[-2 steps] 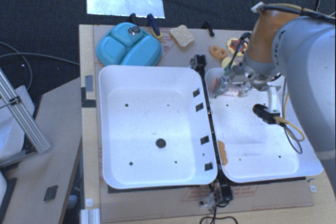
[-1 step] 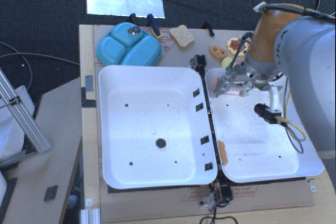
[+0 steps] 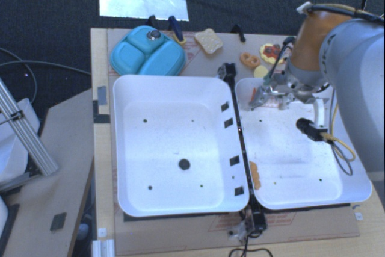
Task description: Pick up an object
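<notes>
The gripper (image 3: 264,98) state cannot be told; below it, the small orange piece (image 3: 255,175) looks light and should be pinched across.

Wooden bench (image 3: 102,147) with two white bins (image 3: 174,189) side by side, blue plate (image 3: 147,54), toast slice (image 3: 209,41).

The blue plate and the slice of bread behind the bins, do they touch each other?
Apart. The camera view shows bare bench between the blue plate and the slice of bread.
</notes>
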Robot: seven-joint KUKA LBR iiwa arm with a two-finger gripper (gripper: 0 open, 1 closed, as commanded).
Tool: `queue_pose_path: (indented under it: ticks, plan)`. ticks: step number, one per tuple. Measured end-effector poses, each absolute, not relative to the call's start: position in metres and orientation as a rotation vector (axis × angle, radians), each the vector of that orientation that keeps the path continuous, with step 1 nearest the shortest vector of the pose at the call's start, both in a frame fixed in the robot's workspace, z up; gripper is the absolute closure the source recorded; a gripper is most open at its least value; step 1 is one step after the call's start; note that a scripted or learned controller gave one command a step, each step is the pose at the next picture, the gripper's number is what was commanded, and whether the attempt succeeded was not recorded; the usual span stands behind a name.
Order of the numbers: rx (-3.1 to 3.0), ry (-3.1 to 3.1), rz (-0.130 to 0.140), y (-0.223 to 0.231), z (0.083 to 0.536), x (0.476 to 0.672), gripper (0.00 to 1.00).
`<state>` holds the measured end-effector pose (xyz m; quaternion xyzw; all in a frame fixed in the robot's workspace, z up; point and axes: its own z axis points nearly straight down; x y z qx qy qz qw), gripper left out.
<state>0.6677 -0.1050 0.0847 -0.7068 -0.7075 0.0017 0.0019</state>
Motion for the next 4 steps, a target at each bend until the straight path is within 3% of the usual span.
queue_pose_path:
  ticks: [1, 2, 3, 4]
  plan:
    - [-2.216, -2.222, 0.008, -0.105, 0.096, 0.668, 1.00]
    - [-2.212, -2.236, -0.014, -0.029, 0.191, 0.605, 1.00]
    - [-2.207, -2.235, -0.008, 0.054, 0.185, 0.619, 1.00]
    - [-2.225, -2.238, -0.027, 0.045, 0.372, 0.623, 1.00]
